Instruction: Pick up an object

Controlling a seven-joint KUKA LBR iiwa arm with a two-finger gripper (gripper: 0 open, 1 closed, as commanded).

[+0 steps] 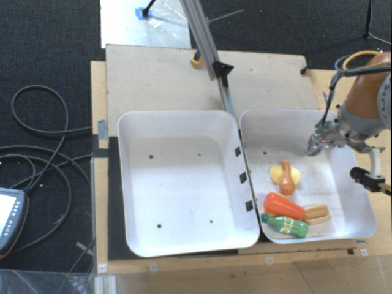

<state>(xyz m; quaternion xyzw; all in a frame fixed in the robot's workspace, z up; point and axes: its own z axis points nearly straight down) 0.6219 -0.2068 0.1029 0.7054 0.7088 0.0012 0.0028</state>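
While the grey arm with its orange band (366, 90) reaches in from three o'clock, its metal claw (320, 143) hangs over the upper part of the right-hand shallow white bin (361, 222), toward one o'clock of that bin. Whether the claw is spread or pressed together cannot be told, and nothing is seen between its tips. Toward six o'clock from the claw, well apart from it, lie the objects: a small orange-necked yellow gourd-shaped toy (286, 176) near the bin's middle, then at the bin's six o'clock a red-orange plastic carrot (283, 206), a tan hot-dog bun toy (316, 213) just beside it at three o'clock, and a green plastic bottle (285, 224) touching the carrot's lower edge. At nine o'clock on the desk (269, 72) sits the left-hand white bin (131, 164).
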